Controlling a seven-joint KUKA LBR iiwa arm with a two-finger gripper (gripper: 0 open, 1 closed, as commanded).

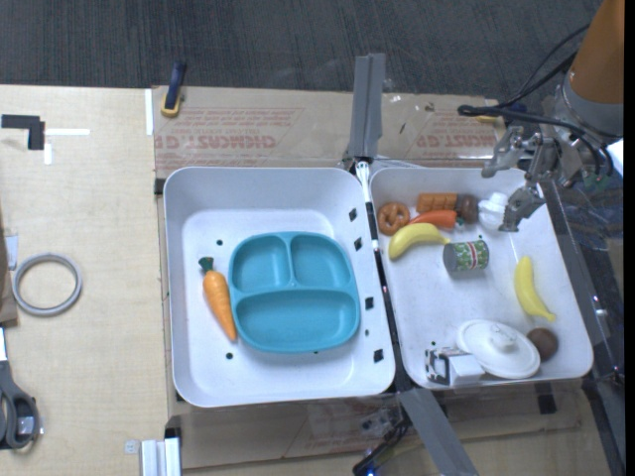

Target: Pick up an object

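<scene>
Nearest the camera, along the front wall of the right bin (pixel 585 365), a white lidded bowl (pixel 501 347) sits beside a small white box (pixel 448 365), with a brown ball (pixel 542 341) at the front right corner. Beyond them lies open white floor, broken by one yellow banana (pixel 532 290) near the right wall and a green can (pixel 465 256) on its side. Farther back a second banana (pixel 415 238), a pretzel (pixel 393 215), an orange sausage-like piece (pixel 438 203) and a carrot piece (pixel 438 220) crowd the far left corner. That makes two bananas and one of each other thing.

In the left bin (pixel 179 296), a blue three-part plate (pixel 295 292) takes the middle and one carrot (pixel 219 299) lies just beside its left edge, leaving bare strips along the walls.

The jaws (pixel 518 209) hang over the right bin's far right corner, beside a small white object (pixel 493 207); they look slightly apart, with nothing between them.

On the tabletop (pixel 79 365) to the left lies one grey ring (pixel 45 284).
</scene>
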